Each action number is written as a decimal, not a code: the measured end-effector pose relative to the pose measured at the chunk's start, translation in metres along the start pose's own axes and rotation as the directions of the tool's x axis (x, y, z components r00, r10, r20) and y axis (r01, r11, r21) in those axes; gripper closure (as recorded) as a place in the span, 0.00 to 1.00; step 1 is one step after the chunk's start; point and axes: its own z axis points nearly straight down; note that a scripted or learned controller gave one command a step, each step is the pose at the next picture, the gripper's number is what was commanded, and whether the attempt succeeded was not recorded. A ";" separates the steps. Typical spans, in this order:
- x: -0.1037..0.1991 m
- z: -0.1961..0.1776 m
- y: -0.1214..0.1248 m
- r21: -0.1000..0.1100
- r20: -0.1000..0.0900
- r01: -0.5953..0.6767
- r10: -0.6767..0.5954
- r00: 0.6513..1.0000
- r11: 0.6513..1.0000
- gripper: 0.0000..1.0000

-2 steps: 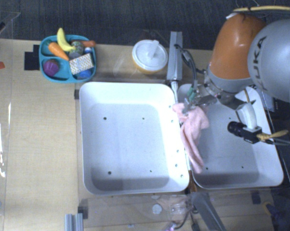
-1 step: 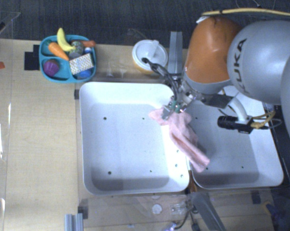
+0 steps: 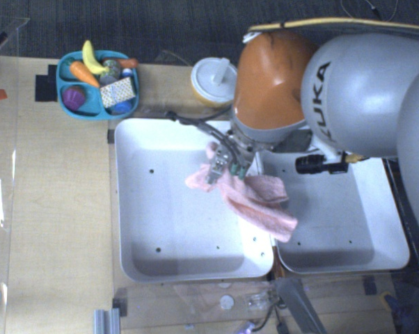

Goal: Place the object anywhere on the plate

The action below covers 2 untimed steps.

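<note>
Fingers (image 3: 222, 167) pinch a soft, crumpled pink cloth (image 3: 255, 204) above bins.

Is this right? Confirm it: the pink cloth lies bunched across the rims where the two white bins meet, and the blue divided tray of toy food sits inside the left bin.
One thing is wrong. In the camera view the blue divided tray sits on the bench beyond the left bin, not inside it. The pink cloth does lie bunched across where the bins meet.
</note>
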 end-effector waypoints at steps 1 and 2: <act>0.012 -0.009 0.026 -0.002 0.002 0.390 -0.390 0.921 0.921 1.00; 0.012 -0.009 0.026 -0.002 0.003 0.389 -0.389 0.921 0.921 0.00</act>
